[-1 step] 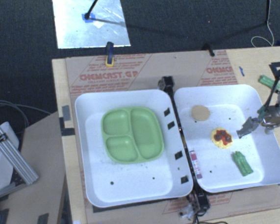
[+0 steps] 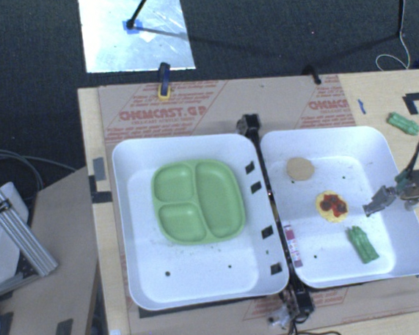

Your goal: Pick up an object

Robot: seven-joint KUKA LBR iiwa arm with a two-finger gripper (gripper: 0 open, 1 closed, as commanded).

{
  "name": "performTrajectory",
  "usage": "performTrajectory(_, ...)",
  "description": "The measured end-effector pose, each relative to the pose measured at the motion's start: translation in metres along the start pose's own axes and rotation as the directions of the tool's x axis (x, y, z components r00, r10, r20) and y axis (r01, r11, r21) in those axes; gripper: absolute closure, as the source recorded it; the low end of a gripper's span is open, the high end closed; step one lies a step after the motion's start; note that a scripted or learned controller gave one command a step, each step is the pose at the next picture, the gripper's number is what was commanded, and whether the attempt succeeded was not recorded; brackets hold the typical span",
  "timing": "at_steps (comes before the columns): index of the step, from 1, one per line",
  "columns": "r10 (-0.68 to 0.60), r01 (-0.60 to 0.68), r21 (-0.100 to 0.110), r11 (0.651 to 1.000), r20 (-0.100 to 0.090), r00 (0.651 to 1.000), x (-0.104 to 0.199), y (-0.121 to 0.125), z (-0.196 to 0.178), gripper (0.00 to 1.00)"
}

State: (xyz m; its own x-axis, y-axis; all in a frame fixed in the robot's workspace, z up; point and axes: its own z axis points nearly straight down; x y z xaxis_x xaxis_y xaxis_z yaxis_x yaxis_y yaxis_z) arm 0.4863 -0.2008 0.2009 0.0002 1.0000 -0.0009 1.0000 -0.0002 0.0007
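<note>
Gripper (image 2: 381,202) hovers low at the right bin's (image 2: 413,250) edge, apparently empty; opening unclear. Approach step: green toy (image 2: 363,245) lies just below-left, pizza slice (image 2: 333,206) beside. Next, descend squarely.

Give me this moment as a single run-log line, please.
hand: over right bin, holding nothing | nearest: pizza toy, green toy | cookie | left bin: green tray

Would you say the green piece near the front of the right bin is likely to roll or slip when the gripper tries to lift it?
The green piece looks long and ridged, so it may roll sideways if nudged. It seems small and probably light. It lies flat on the right bin, likely leaving little to grip.
</note>
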Motion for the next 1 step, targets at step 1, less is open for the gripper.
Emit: performTrajectory(1,-0.008,0.008,0.0,1.0,-0.002,1.0,0.0289,0.0484,0.0819,0.0)
